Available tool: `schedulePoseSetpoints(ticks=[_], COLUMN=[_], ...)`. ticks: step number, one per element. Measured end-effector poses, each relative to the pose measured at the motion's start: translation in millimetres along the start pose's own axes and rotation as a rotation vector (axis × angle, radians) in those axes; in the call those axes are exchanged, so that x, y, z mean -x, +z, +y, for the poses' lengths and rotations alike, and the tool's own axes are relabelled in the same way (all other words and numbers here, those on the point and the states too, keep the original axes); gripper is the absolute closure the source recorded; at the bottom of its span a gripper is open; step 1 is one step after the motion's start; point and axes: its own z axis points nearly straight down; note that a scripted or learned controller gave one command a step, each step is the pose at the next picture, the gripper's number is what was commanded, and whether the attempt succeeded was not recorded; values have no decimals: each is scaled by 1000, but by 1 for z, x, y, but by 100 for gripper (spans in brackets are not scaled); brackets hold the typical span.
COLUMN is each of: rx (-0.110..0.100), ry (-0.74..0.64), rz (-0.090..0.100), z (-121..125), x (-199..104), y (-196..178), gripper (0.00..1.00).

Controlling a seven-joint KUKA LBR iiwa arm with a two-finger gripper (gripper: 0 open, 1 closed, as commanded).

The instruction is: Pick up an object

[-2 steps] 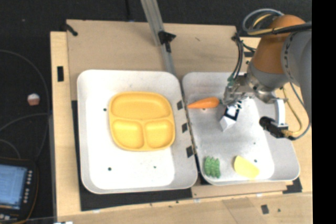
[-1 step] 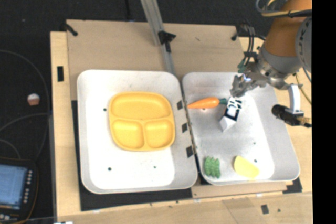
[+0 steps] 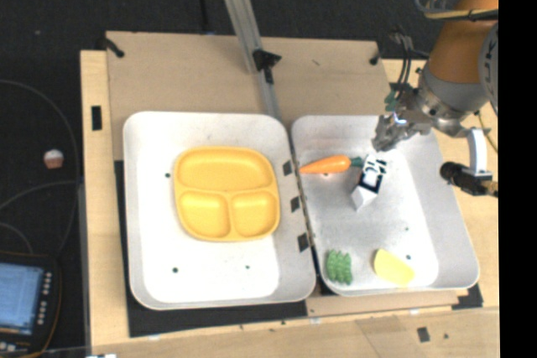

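Camera view puts my gripper (image 3: pixel 388 138) above the right bin (image 3: pixel 436 264), but I cannot tell how it is set. Just below sits the small white carton (image 3: pixel 369 183), with the carrot (image 3: pixel 325 166) to its left. I judge this the approach step; next I need a straight descent onto the carton.

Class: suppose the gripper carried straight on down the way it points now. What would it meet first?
Probably the small milk carton, lying just below the gripper in the right bin, beside the carrot. Depth is hard to judge from this slanted view.
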Motion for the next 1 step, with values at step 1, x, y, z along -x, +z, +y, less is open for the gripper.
schedulePoseSetpoints(ticks=[1], rx=[-1], ry=[-4], rz=[1], z=[8], x=[-43], y=[-8], gripper=[100])
